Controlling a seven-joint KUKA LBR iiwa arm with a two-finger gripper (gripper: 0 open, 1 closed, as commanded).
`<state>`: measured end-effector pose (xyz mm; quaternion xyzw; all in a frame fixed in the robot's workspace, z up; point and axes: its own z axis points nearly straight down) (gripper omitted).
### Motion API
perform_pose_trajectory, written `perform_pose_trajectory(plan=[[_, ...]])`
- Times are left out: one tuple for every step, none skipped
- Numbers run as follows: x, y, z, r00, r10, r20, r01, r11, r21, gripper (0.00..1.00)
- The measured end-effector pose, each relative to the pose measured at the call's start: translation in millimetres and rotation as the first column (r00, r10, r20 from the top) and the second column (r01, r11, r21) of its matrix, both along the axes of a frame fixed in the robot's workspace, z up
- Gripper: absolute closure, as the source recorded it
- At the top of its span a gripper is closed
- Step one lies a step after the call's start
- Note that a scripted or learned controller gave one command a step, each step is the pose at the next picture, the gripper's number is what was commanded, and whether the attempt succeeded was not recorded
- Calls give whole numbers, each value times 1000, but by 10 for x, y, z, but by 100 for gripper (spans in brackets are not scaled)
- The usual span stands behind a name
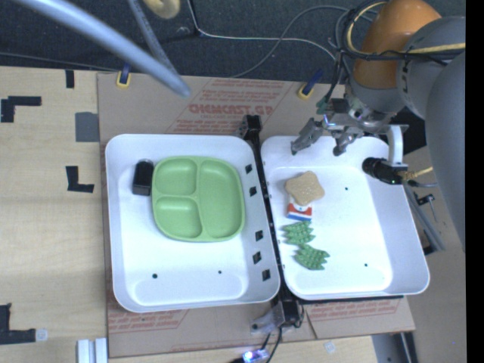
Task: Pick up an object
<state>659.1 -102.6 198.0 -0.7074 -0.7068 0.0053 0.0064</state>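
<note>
Light wood bench (pixel 45 225), black tape marks on its surface. Brown cardboard sheet (pixel 219 104) lies flat on it, printed red. Two white bins rest on the cardboard, edges touching: right bin (pixel 378 225) directly below the gripper (pixel 324 141), left bin (pixel 125 240) farther to its left.

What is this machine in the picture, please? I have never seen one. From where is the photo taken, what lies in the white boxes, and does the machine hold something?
It is a robot arm, grey with an orange band, reaching in from the right. One camera above the bench looks down at a slant. At the arm's end is a gripper with two fingers, spread open over the far edge of the right bin, with nothing between them. That bin holds a tan sandwich toy, a small red, white and blue piece and two green leafy pieces. The left bin holds a green divided plate and a black block beside it.
</note>
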Motion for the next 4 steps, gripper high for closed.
perform_pose_trajectory(plan=[[30, 2, 94, 1000, 3, 15, -3, 1000, -1, 0], [-61, 49, -397, 1000, 2, 11, -2, 1000, -3, 0], [-76, 47, -833, 1000, 3, 11, -3, 1000, -3, 0], [-79, 52, -1150, 1000, 3, 14, -3, 1000, -4, 0]])
